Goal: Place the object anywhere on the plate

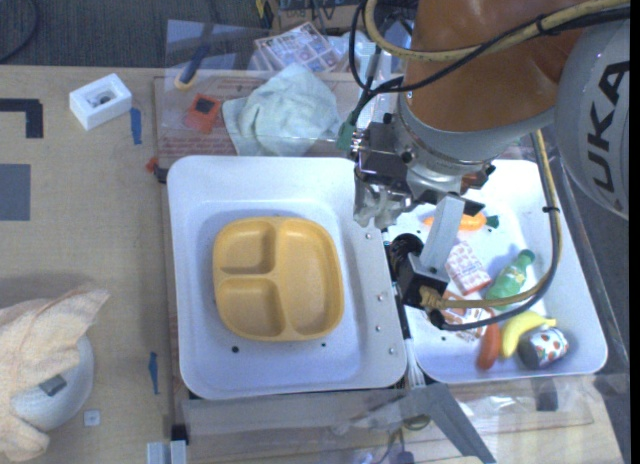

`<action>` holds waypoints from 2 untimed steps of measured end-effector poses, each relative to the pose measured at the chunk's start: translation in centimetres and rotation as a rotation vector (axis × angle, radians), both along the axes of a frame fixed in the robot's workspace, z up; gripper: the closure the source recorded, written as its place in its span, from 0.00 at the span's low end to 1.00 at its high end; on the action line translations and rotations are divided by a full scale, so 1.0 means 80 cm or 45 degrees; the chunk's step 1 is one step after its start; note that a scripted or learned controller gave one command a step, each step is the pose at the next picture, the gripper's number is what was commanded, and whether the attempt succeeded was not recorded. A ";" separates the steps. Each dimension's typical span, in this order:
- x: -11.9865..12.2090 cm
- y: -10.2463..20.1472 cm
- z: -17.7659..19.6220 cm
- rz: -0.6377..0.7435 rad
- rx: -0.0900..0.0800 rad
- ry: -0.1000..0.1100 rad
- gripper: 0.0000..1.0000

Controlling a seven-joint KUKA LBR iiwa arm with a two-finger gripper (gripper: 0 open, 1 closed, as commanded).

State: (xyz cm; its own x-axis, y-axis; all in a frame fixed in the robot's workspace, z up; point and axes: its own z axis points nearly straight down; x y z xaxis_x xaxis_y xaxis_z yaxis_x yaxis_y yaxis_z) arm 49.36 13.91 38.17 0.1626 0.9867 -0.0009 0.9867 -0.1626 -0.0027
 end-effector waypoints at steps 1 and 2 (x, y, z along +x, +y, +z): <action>-0.003 0.013 0.026 -0.681 0.000 -0.005 1.00; 0.091 -0.008 -0.017 -0.976 0.001 -0.005 1.00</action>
